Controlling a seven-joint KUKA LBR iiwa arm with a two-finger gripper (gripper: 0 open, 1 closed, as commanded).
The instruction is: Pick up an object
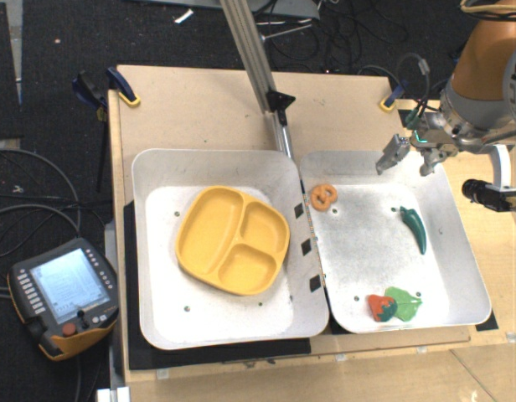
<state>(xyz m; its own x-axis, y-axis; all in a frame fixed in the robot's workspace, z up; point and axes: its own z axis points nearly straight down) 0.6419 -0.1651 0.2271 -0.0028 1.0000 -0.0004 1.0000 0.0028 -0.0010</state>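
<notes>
Down at the near left, a handheld controller [64, 296] lay off the bench. Rightward, a yellow divided plate [234, 239] sat in the left bin [157, 182]. Beyond it, the right bin [358, 224] held a pretzel [323, 196], a green pepper [414, 226] and a red-and-green toy [394, 306]. Above that bin's far edge hung the gripper [410, 157], fingers spread, grasping nothing.
</notes>
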